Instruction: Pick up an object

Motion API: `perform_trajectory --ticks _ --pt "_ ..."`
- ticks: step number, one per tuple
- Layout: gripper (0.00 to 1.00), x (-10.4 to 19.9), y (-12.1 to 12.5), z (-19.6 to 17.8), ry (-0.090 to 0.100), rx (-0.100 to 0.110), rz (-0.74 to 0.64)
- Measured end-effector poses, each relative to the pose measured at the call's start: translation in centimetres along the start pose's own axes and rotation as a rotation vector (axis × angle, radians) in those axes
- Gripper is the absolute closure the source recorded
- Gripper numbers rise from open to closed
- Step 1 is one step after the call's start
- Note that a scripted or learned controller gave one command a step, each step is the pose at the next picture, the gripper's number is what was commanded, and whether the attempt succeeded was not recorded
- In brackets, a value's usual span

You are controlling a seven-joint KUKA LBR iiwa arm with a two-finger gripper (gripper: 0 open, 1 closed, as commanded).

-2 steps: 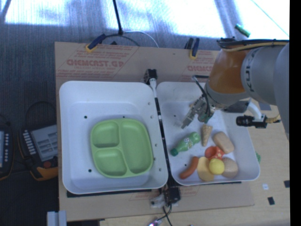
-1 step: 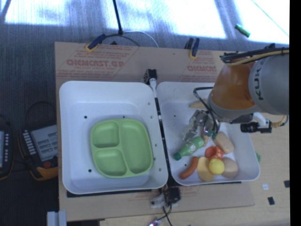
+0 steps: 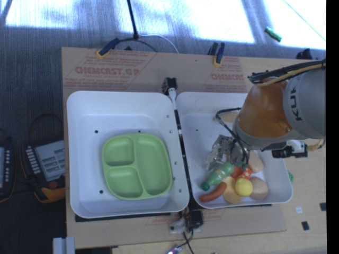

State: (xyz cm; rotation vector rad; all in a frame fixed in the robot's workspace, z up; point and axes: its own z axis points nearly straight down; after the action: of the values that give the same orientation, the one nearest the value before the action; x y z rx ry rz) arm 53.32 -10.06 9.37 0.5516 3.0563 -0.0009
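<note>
The pincer [image 3: 221,153] hangs just above the green bottle [image 3: 218,177], its state unclear, so it should descend straight and close gently.

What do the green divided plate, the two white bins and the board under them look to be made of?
Green plate: probably moulded plastic, matte, uniform colour with soft rounded dividers. Left bin and right bin: likely thin formed plastic, smooth and slightly glossy, with rounded corners and rims. Board: looks like a sheet covered in brown protective paper with red printed lettering; the core material cannot be told.
</note>
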Motion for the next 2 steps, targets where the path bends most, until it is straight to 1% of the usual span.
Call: perform_trajectory --ticks 1,2 --pt "1.00 3.3 -2.2 -0.1 -0.004 -0.004 -0.399" --pt "1.00 -0.8 -3.4 -1.5 0.034 0.004 -0.039"
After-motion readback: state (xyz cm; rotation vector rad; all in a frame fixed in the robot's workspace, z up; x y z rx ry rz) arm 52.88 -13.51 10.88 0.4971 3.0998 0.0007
